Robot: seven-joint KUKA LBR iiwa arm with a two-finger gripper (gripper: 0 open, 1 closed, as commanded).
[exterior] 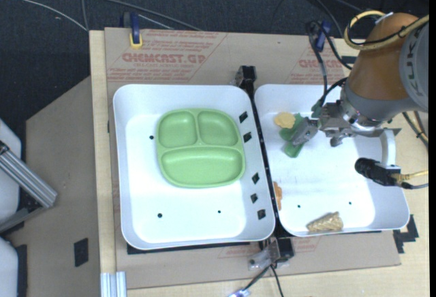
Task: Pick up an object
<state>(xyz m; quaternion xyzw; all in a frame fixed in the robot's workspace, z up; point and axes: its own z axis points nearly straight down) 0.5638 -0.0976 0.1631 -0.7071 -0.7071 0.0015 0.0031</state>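
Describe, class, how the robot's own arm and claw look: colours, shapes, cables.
The arm is thick and rounded, grey, with a broad orange band above the wrist. A yellowish cable loops over its top. The wrist ends in a grey metal block bearing the small claw. A black cylindrical part with a yellow lead sits beside it.

"CHEMCAST GP" on board [163, 50]

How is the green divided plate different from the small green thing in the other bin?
The green divided plate is far larger than the small green thing. The plate is pale green, the small thing darker. The plate lies in the left bin away from the arm; the small thing lies in the right bin by the tool. Both are green.
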